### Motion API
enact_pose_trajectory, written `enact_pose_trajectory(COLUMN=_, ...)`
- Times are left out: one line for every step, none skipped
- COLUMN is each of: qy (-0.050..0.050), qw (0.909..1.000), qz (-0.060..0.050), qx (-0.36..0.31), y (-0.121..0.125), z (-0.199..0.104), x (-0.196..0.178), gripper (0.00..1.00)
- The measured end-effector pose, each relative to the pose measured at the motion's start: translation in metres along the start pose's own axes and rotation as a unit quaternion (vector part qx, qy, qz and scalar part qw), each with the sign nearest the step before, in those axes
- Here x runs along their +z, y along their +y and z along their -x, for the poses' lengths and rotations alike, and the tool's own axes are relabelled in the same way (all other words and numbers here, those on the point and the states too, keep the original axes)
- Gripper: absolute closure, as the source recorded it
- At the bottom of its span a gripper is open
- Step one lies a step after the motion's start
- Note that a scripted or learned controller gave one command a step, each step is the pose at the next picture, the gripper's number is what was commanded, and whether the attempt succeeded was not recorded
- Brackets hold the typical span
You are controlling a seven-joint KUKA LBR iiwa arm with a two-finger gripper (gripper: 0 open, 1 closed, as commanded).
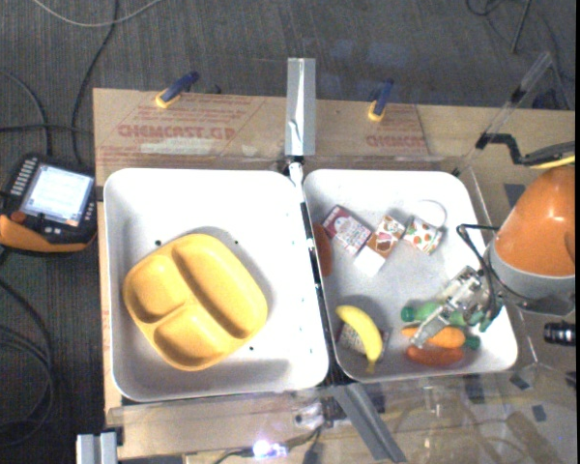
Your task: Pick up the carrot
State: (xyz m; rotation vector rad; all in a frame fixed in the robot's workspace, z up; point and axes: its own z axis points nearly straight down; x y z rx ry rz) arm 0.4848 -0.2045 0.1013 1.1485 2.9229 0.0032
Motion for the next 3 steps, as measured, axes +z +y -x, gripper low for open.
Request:
enact_pose_trajectory(qy=-0.004, qw=1.0000, qz=0.001, qx=-0.005, y=0.001, z=0.002, x=0.011, gripper=0.00)
enact_pose_trajectory(qy=-0.009, qw=0.9999, qz=0.004, qx=-0.004, y=0.003, z=0.005, x=0.000, gripper=1.00)
enact_pose_trajectory(qy=0.000, qw=0.9943, qz=-0.001, qx=-0.107, y=0.047, z=-0.044, x=-0.077, gripper=1.00)
